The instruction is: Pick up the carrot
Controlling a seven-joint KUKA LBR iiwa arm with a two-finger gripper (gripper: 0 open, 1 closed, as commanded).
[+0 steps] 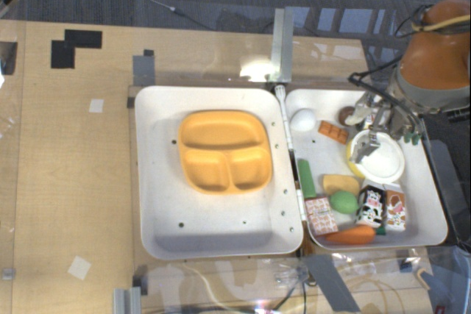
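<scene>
We see two shallow white bins side by side on the pale wooden bench. The left bin [158, 220] holds one thing, a yellow-orange plastic plate [224, 151] with three compartments, lying flat near its middle. The right bin [430, 206] is crowded. By its left wall we count one white egg-shaped ball [302, 119] at the far end and one dark green stick [305, 176] lying along the wall nearer to us. One small pink patterned box [321, 215] sits at the stick's near end. Further right come one orange-brown block [333, 131], one pale yellow wedge [341, 184] and, just near of it, one green round fruit [343, 202]. One small brown round piece [346, 115] lies by the far wall. The one orange carrot [351, 235] lies on its side along the near wall, just beside the pink box and the green fruit and well apart from the gripper [364, 145]. The gripper hangs over the far-left rim of one white round bowl with a yellow edge [386, 164]. We cannot tell whether it is spread or pressed together. Two small cartons stand side by side near of the bowl, one black-and-white cow-patterned carton [372, 206] and one red-and-white carton [396, 208].
</scene>
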